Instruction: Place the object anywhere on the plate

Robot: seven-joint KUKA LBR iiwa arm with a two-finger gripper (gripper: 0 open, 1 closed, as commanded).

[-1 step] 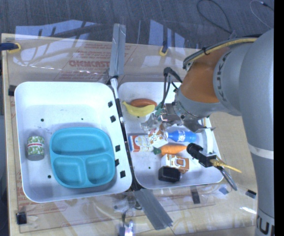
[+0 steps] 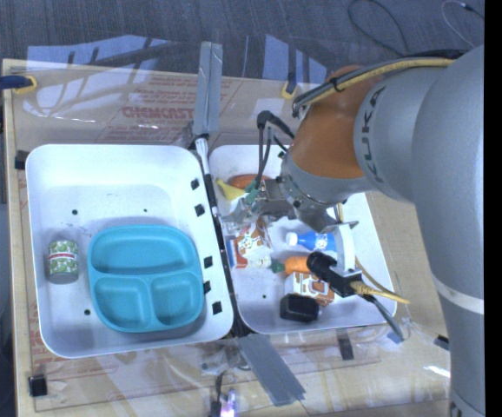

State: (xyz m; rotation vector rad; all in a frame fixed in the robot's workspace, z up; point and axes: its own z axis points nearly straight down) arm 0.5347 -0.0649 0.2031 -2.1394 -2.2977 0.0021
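The tool (image 2: 273, 211) hangs over the cluttered right white bin (image 2: 368, 311), among small packaged items (image 2: 253, 248); whether it is spread or pinching cannot be told. The turquoise three-compartment plastic plate (image 2: 142, 278) lies in the left white bin (image 2: 51, 168), toward the view's left of the tool.

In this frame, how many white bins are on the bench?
2. The left bin holds the blue plate and a small can; the right bin holds cluttered objects under the arm.
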